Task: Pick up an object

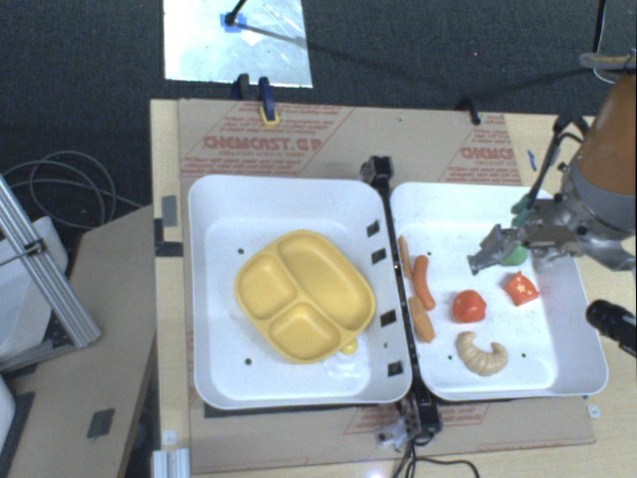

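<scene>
The right bin (567,366) holds several toy foods. A red tomato (469,307) lies near its middle, with a red wedge (521,289) to its right and a tan croissant (482,354) in front. Along the bin's left wall lie an orange sausage (423,280), a shorter orange piece (422,323) and a thin orange stick (403,252). My gripper (493,254) hangs low over the bin's upper right part. A small green object (515,257) peeks out right beside it, partly covered by the gripper. I see nothing clearly held.
The left bin (204,297) contains a yellow divided plate (304,294). Black clips (378,257) line the wall between the bins. A shiny foil sheet (237,28) lies beyond the bench, and cables (60,192) and a metal rail (45,277) sit at the left.
</scene>
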Tool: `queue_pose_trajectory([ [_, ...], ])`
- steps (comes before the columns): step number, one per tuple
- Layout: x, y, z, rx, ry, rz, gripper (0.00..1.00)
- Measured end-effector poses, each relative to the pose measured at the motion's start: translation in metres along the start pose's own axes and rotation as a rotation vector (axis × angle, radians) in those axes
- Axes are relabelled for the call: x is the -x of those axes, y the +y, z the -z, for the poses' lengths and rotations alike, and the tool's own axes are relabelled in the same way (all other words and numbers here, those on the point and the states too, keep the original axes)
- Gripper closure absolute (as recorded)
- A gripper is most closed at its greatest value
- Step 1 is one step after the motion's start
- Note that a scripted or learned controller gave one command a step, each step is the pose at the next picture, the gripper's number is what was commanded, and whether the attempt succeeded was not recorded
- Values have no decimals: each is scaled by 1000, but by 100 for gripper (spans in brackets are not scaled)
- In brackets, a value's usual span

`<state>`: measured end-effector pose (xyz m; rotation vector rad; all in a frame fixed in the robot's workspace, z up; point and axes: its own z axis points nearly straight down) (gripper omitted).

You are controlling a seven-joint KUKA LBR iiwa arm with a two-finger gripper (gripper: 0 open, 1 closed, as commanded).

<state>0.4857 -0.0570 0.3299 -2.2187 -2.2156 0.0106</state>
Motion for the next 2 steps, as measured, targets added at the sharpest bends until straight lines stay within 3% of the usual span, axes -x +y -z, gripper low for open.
queue_pose_trajectory([
  [1, -1, 2, 17, 15, -1, 9, 100],
  [2, -1, 2, 17, 14, 0, 9, 0],
])
